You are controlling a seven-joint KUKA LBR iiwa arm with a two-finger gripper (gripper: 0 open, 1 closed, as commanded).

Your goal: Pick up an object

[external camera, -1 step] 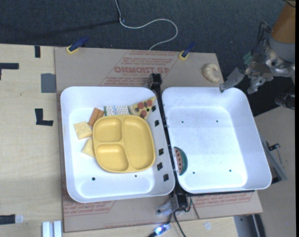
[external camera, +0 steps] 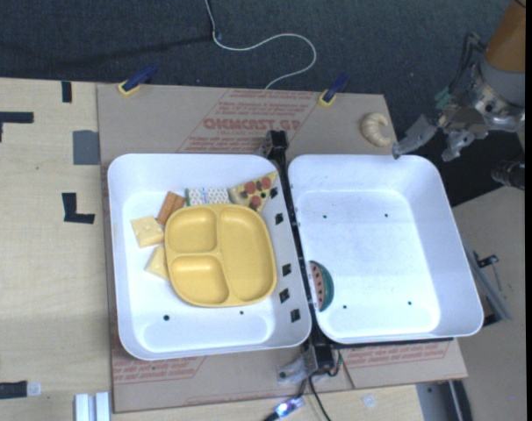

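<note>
A: Where is the gripper (external camera: pixel 421 139) staying now?

B: It is hanging above the far right corner of the right bin (external camera: pixel 428 235), outside the rim. Whether it is spread or pressed together, I cannot tell.

A: And the objects for picking?

B: A yellow divided plate (external camera: pixel 220 254) is lying in the left bin (external camera: pixel 130 178). Pale yellow pieces (external camera: pixel 148 231) are peeking out at its left edge, and an orange-brown piece (external camera: pixel 169 205) is lying just above them. A small round green and red thing (external camera: pixel 320 285) is sitting at the left wall of the right bin. A beige lump (external camera: pixel 377 128) is resting on the cardboard (external camera: pixel 248 121), near the gripper.
</note>
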